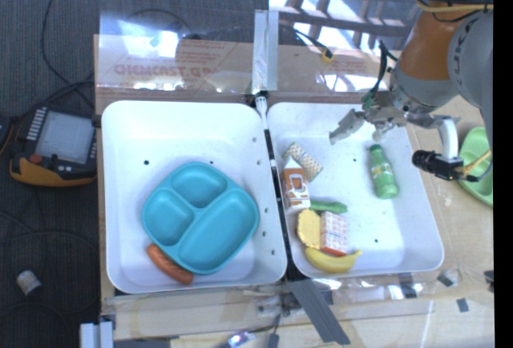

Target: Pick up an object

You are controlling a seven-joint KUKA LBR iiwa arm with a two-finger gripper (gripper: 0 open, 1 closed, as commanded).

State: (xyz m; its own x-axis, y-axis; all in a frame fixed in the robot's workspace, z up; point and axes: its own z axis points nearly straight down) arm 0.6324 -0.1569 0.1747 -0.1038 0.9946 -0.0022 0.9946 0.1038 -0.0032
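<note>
Robotics lab: grey industrial arm with orange band point(437, 34), two shallow white plastic bins point(120, 178) on surface, orange-grey handheld control pendant point(52, 147) and loose black cables point(56, 18) lay on dark carpet floor point(48, 274).

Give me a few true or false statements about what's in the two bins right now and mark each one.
1. The blue divided plate lies in the left bin. True.
2. The green bottle lies in the left bin. False: it lies in the right bin.
3. The banana is near the right bin's front edge. True.
4. The sausage sits on top of the plate. False: it lies beside the plate's front edge.
5. The gripper holds the bottle. False: the bottle lies on the bin floor, apart from it.
</note>
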